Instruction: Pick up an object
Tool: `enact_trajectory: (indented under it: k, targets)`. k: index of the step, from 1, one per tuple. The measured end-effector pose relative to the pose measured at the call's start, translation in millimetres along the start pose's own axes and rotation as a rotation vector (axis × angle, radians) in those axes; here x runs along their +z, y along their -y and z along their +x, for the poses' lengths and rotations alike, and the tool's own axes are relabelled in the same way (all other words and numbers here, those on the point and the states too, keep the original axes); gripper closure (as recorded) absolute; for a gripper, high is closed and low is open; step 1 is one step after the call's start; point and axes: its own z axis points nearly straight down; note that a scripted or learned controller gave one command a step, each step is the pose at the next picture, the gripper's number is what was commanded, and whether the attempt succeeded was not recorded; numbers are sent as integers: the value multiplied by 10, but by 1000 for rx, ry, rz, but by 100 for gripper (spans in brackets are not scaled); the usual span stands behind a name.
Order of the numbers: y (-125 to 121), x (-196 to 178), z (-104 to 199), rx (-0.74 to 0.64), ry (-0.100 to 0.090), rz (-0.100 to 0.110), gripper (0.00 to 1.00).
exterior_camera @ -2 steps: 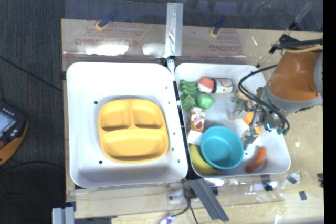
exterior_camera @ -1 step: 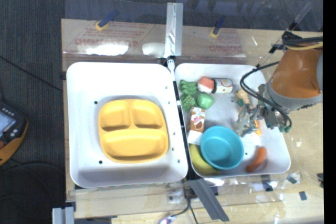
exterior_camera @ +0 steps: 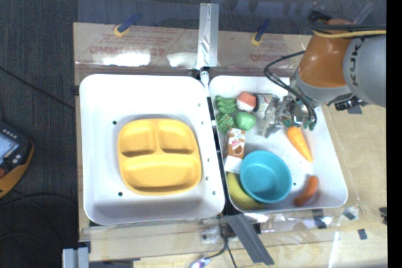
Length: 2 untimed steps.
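My gripper [exterior_camera: 281, 117] hangs low over the upper middle of the right bin [exterior_camera: 330, 160], under the orange wrist band. Just to its lower right lies an orange carrot [exterior_camera: 301, 142], its thick end close to the gripper. To the gripper's left sit a green toy vegetable [exterior_camera: 244, 120] and a red and white piece [exterior_camera: 247, 100]. Nothing is seen held in the gripper.
The right bin also holds a blue bowl [exterior_camera: 266, 176], a yellow banana [exterior_camera: 239, 192] partly under it, a small printed carton [exterior_camera: 236, 142], a leafy green piece [exterior_camera: 224, 105] and a red-brown sausage [exterior_camera: 306, 191]. A yellow divided plate [exterior_camera: 159, 155] lies in the left bin [exterior_camera: 100, 97].
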Motion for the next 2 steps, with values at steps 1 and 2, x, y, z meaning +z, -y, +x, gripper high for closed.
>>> enact_trajectory:
  k: [1,2]
  targets:
    - [4,18,10,0,-2,1,0]
    - [-1,-98,-9,-2,3,3,100]
